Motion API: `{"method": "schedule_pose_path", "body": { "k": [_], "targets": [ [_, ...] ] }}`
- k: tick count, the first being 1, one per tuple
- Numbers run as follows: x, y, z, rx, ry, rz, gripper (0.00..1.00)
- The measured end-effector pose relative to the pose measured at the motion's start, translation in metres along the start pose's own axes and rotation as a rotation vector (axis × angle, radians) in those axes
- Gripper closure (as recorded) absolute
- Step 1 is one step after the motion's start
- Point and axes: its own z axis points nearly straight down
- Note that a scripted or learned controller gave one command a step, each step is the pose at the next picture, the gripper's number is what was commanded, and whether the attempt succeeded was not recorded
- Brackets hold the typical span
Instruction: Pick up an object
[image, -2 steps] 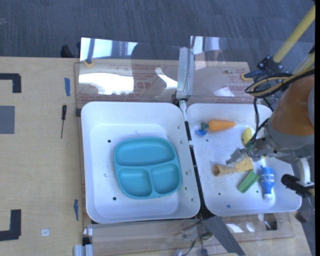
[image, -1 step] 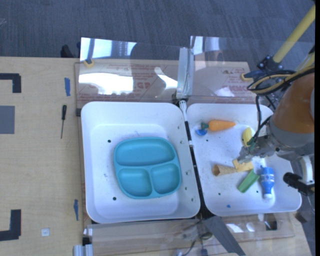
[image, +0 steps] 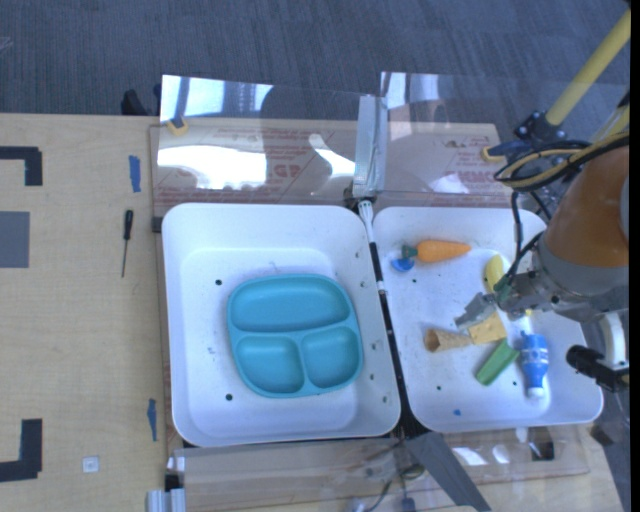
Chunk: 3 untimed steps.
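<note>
You are looking down on a pale wooden worktop (image: 70, 350) carrying two shallow white plastic bins side by side. Reddish printing is showing on the clear sheet behind the bins, but it is too blurred for you to read, and no label is legible on anything else.

The left bin (image: 190, 250) is holding a turquoise plastic plate with three compartments (image: 294, 333), lying flat near its middle.

The right bin (image: 570, 400) is holding the loose items. An orange toy carrot (image: 441, 251) is lying near the back, with a small blue piece (image: 403, 264) just beside its left end. A yellow curved piece (image: 494, 270) is sitting further right. A tan wedge-shaped piece (image: 462, 337) is lying near the middle, a green stick-shaped object (image: 495, 364) is resting tilted below it, and a blue and white bottle-like object (image: 535, 365) is lying just to its right.

The grey tool (image: 488, 306) is reaching in from the right and hanging over the tan wedge, possibly touching its upper edge; you cannot tell how its jaws are standing. The carrot is lying well apart from it, toward the back.
</note>
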Motion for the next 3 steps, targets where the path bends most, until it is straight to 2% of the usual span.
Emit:
{"method": "schedule_pose_path", "body": {
  "k": [1, 2, 3],
  "targets": [
    [-0.021, -0.051, 0.040, -0.012, 0.004, 0.017, 0.00],
    [-0.024, -0.051, 0.029, -0.017, -0.004, 0.021, 1.00],
    [0.021, -0.050, -0.082, -0.008, -0.002, 0.156, 1.00]
  ]
}}
